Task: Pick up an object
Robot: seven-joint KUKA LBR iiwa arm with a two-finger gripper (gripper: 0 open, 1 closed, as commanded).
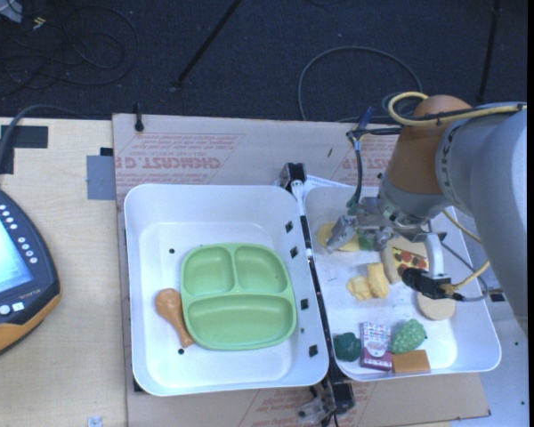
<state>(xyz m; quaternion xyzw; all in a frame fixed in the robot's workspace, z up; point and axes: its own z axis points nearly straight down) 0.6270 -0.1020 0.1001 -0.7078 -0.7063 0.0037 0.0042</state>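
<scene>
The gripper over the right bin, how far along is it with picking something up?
Done: the gripper is down in the right bin, by the yellow piece near its upper left corner. In hand: nothing visibly between its fingers. Left: gripping and lifting an item; the yellow food toy, green toy and small box lie on the bin floor.

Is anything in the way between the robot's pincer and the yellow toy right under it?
Nothing visible is. The pincer hangs low in the right bin, right at the yellow toy near the divider. The other toys, like the yellow pieces and the green lump, lie nearer the camera, off to the side.
</scene>
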